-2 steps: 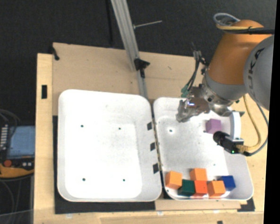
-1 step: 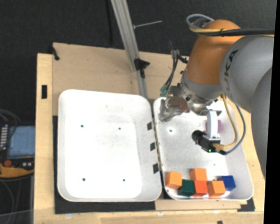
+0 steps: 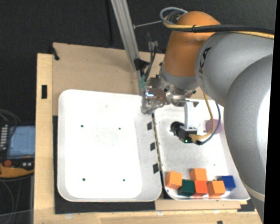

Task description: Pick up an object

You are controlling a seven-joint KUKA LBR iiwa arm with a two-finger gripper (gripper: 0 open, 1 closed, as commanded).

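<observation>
the gripper (image 3: 152,103), fingers seemingly narrow, hangs at the right bin (image 3: 222,159) rim's far end, so a descent may miss the blocks (image 3: 199,183).

The arm (image 3: 236,91) covered much of the right bin (image 3: 173,149), partly hid a purple object (image 3: 212,124), perhaps a block, and ran off the frame's right.
</observation>
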